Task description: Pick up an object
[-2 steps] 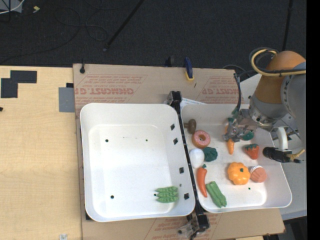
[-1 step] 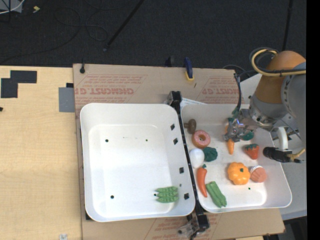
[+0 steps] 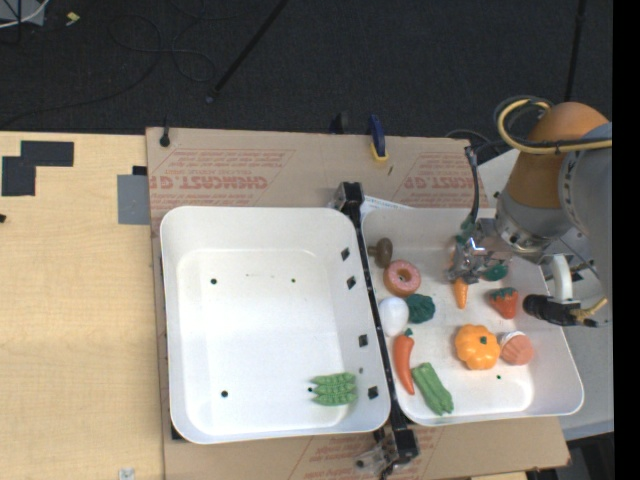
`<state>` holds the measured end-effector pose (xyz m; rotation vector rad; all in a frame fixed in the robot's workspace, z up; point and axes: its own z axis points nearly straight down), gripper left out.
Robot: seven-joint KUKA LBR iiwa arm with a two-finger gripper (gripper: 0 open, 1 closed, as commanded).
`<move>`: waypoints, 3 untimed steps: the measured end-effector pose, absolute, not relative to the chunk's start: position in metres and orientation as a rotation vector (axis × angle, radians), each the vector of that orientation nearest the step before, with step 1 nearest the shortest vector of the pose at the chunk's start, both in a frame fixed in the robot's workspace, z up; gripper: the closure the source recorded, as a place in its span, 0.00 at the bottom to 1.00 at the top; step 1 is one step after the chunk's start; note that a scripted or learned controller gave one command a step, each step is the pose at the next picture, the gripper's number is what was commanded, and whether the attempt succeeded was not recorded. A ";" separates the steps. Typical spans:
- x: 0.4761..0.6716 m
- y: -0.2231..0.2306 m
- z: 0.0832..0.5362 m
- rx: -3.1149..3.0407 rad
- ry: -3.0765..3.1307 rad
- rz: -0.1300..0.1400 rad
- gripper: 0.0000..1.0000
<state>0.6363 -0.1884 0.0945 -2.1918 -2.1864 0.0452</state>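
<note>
Nearest the front edge of the tabletop point(image 3: 80, 368), the left bin point(image 3: 200, 408) holds a bumpy green pod cluster point(image 3: 334, 389) close to its front right corner. Just across the divider, the right bin point(image 3: 560, 393) carries a green pea pod point(image 3: 433, 388) and a red-orange carrot point(image 3: 403, 361) side by side near its front left corner.

A little farther back sit an orange pumpkin point(image 3: 477, 347) and, touching its right side, a pinkish round slice point(image 3: 516, 349). Toward the bin's left wall lie a white egg point(image 3: 392, 315) and a dark green piece point(image 3: 420, 308) beside it (its kind is hard to make out). A pink ring doughnut point(image 3: 403, 278) lies behind those, with a small brown item point(image 3: 383, 252) farther back still.

Near the right wall rests a red strawberry-like piece point(image 3: 504, 302). The end effector point(image 3: 468, 266) hangs over the bin's rear half, its tip directly above a small orange carrot point(image 3: 460, 293); the carrot seems to touch it, but whether it is closed, open or gripping cannot be told from here. The grey arm point(image 3: 560, 193) rises to the rear right.
</note>
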 end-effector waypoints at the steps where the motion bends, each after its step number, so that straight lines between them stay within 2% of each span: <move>1: 0.636 -0.184 0.095 -2.199 -2.188 0.050 1.00; 2: 0.637 -0.195 0.094 -2.182 -2.180 0.035 1.00; 3: 0.637 -0.194 0.094 -2.183 -2.183 0.037 1.00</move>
